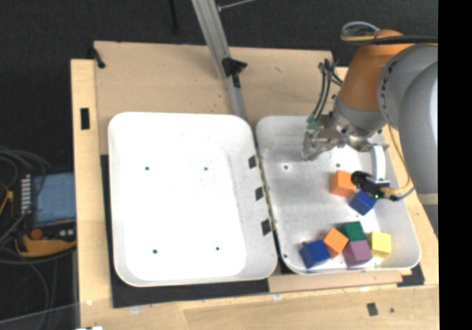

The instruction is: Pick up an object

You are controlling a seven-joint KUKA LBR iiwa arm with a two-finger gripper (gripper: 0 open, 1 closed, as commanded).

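While the grey arm (413,100) with its orange band (369,77) leans in over the right-hand bin (295,196), its gripper (316,145) hangs low above the bin's far, bare part, near the back rim. Whether the gripper stands wide or narrow cannot be told from this slanted look down, and no block can be made out in its grasp. Nearest to the gripper, a little toward the front and toward the arm's side, lies an orange block (343,183), and just beyond that, touching or almost touching it, a blue block (363,203) beside a small black fitting with a green light. Farther from the gripper, along the bin's front rim, sits a tight cluster: a blue cube (315,253) at its end toward the other bin, then a second orange block (336,240), a green block (354,230) behind a purple block (358,252), and a yellow block (380,243) at the outer end. On the gripper's other side, across the hinged divide, lies the left-hand bin (184,196), its white floor marked by a few dark dots. Both bins rest on a tan wooden bench (147,77).
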